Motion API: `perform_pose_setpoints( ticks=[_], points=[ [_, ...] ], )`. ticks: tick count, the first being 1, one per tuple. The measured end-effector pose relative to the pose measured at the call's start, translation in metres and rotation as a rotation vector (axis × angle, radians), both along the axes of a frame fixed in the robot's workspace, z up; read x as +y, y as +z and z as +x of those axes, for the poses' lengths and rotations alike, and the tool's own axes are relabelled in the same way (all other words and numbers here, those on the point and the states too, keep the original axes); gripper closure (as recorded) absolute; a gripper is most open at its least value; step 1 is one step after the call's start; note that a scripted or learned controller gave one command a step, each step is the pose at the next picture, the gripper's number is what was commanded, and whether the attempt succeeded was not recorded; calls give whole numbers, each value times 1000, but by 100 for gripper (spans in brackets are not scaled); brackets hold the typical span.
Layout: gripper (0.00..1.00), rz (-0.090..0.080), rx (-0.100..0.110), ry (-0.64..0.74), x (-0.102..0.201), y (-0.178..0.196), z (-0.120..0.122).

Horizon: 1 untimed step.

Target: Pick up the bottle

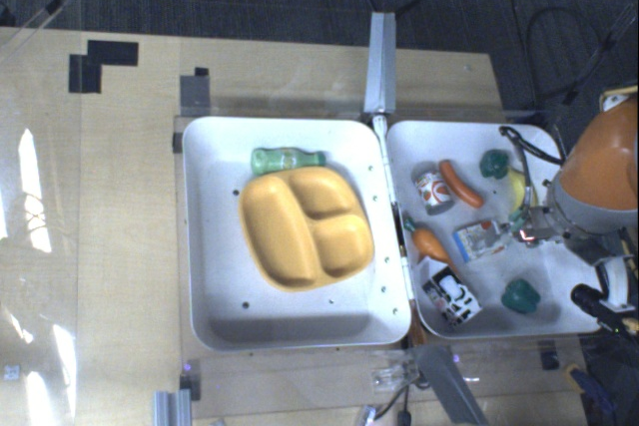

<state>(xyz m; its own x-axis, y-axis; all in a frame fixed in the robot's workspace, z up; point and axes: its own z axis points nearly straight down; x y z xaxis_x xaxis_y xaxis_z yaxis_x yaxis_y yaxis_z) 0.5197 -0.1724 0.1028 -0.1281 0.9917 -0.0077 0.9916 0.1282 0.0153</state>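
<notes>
A green bottle (288,159) lies on its side in the left bin (210,294), against the far edge of a yellow divided tray (305,224). Its neck points right. My gripper (486,239) is low over the middle of the right bin (559,319), far to the right of the bottle, with the bin divider between them. The orange band of the arm (604,160) rises at the right edge. The bottle is not in the gripper.
The right bin holds several small items: a red and white can (431,191), an orange sausage (462,183), a green piece (493,164), a yellow piece (516,190), an orange carrot (431,244), a black and white box (452,295) and a dark green lump (520,294).
</notes>
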Motion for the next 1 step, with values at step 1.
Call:
perform_pose_setpoints(
  ticks=[1],
  points=[
    [0, -31, -27, 459, 72, -4, -20]
  ],
)
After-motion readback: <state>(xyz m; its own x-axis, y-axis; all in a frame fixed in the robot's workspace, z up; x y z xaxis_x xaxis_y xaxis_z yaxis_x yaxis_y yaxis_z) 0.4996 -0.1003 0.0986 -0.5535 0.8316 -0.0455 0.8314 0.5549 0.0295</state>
